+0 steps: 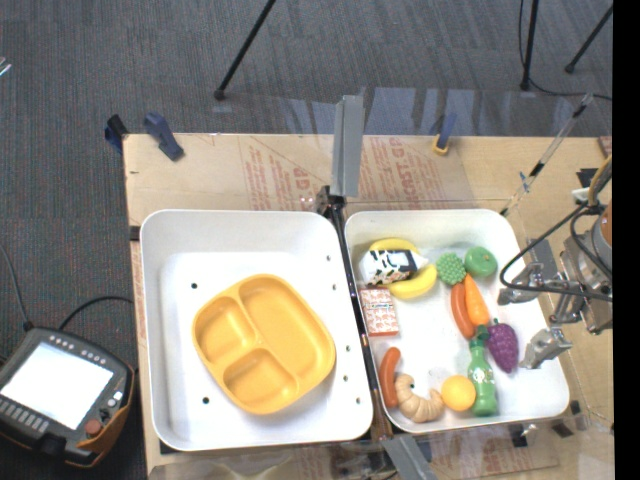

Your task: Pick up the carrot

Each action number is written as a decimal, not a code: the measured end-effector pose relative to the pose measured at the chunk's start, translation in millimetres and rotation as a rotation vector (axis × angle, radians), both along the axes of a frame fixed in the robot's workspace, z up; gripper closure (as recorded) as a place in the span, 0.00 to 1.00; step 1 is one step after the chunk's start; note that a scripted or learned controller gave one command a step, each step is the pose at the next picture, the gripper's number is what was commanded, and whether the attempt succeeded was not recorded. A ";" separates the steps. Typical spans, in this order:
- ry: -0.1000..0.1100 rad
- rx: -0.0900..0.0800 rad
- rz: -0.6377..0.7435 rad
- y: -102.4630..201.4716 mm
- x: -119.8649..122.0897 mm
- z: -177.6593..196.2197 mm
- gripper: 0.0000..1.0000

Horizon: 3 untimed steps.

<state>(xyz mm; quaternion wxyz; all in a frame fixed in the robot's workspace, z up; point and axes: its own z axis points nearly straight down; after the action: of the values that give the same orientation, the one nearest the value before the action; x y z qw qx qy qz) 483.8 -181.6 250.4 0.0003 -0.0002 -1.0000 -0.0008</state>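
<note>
Golden-brown croissant lies nearest the camera at the front wall of the right bin, with a red sausage just to its left and a yellow lemon touching its right end. A green bottle stands beside the lemon, and a bunch of purple grapes sits just right of the bottle's top. Further back, the orange carrot lies lengthwise in the middle of this bin, pressed against a red-orange sausage-like piece on its left. A small red-and-white carton rests by the bin's left wall. Behind these come a yellow banana with a black-and-white cow-patterned item on it, a knobbly green broccoli and a round green lime near the back.

In the left bin a yellow divided plate lies flat.

At the right edge, the gripper hangs outside the right bin's wall, well apart from the carrot; whether it is spread or closed cannot be told. It carries nothing visible.
</note>
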 end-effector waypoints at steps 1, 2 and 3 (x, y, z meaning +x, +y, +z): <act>0.004 0.003 -0.035 44.3 19.3 -166.1 0.00; -0.005 0.000 -0.074 63.4 121.2 -162.0 0.00; 0.001 0.000 -0.005 63.6 47.4 -163.7 0.00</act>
<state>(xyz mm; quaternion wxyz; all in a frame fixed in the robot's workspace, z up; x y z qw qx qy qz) 531.2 -118.0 86.7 0.0010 -0.0029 -1.0000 -0.0008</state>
